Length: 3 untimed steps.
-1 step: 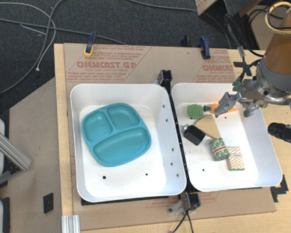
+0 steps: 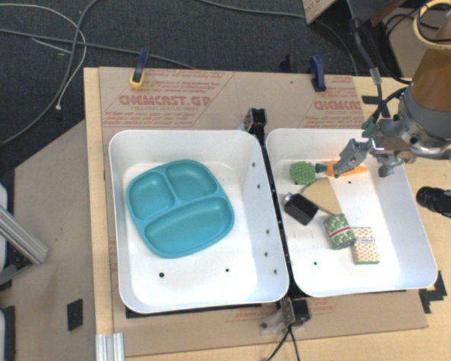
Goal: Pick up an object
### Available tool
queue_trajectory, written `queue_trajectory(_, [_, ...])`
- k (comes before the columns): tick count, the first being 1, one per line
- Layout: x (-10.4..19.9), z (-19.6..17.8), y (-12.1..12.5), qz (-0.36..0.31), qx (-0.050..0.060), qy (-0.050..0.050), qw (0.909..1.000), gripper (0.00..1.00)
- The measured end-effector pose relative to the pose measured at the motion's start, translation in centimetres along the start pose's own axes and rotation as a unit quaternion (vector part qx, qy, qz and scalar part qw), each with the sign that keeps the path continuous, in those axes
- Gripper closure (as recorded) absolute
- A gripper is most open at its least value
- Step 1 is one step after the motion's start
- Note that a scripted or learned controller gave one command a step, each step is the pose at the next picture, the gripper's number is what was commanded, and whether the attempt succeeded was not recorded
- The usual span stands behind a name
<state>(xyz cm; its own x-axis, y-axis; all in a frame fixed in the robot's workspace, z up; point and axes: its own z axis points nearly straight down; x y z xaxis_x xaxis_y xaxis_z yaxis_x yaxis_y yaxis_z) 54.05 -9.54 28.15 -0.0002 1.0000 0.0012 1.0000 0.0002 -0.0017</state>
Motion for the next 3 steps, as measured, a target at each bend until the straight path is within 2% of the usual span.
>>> queue_trajectory(1, [0.2, 4.2, 0.7, 0.0, 0.0, 0.0, 1.0, 0.0])
queue_trajectory(3, [-0.7, 15.5, 1.3, 0.0, 0.001, 0.0, 1.0, 0.0])
